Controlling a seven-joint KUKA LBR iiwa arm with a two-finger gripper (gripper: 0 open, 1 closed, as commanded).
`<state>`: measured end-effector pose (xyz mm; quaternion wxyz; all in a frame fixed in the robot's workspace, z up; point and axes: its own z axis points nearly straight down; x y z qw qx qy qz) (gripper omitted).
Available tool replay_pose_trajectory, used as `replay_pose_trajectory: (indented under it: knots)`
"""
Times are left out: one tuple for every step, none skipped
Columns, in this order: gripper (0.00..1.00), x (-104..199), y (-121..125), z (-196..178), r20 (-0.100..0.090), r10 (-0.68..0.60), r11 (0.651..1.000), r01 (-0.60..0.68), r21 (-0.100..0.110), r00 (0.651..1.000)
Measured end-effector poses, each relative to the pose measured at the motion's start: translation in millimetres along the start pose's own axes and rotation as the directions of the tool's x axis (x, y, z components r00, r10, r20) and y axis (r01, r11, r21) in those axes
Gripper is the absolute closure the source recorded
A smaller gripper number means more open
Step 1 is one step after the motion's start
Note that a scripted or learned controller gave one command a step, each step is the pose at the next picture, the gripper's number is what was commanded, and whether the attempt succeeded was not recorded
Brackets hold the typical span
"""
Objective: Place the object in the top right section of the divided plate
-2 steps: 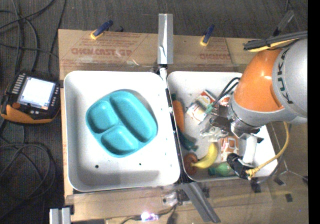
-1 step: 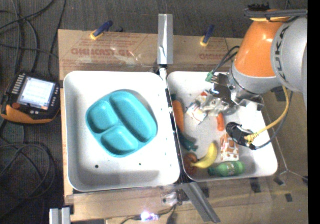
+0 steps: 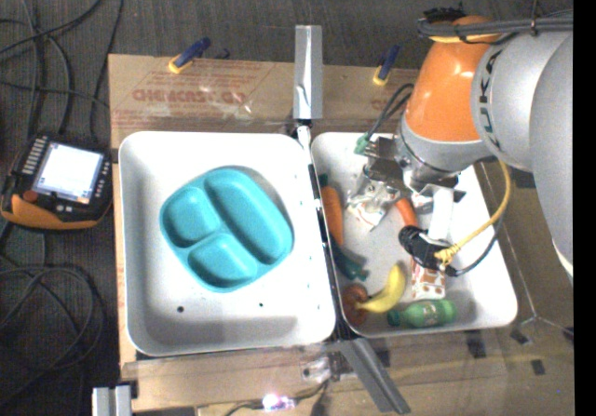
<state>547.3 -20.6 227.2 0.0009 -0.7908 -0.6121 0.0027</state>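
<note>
A blue divided plate (image 3: 226,225) lies in the left white bin (image 3: 149,312), with two long sections and one smaller section, all bare. My gripper (image 3: 371,197) hangs low over the upper middle of the right bin (image 3: 494,298), beneath the orange wrist band (image 3: 447,93). An orange carrot (image 3: 331,214) lies just left of the gripper along the bin's left wall. A small red-orange piece (image 3: 406,211) sits just right of it. The arm hides the upper right of that bin.
Along the right bin's front lie a yellow banana (image 3: 387,290), a green bottle (image 3: 424,314), a red round item (image 3: 353,294), a teal piece (image 3: 352,264) and a small printed carton (image 3: 429,281). A yellow cable (image 3: 475,233) loops off the wrist. A pendant (image 3: 60,180) sits left of the bench.
</note>
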Motion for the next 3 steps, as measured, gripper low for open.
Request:
replay_pose_trajectory:
  knots:
    - [1.00,-62.8,18.7,44.9,-0.001,-0.107,0.994,0.107,-0.001,0.994]
    - [1.00,-59.8,11.6,33.9,-0.004,-0.014,1.000,0.014,-0.001,1.000]
    - [1.00,7.9,36.5,20.1,0.000,-0.313,0.950,0.313,-0.002,0.950]
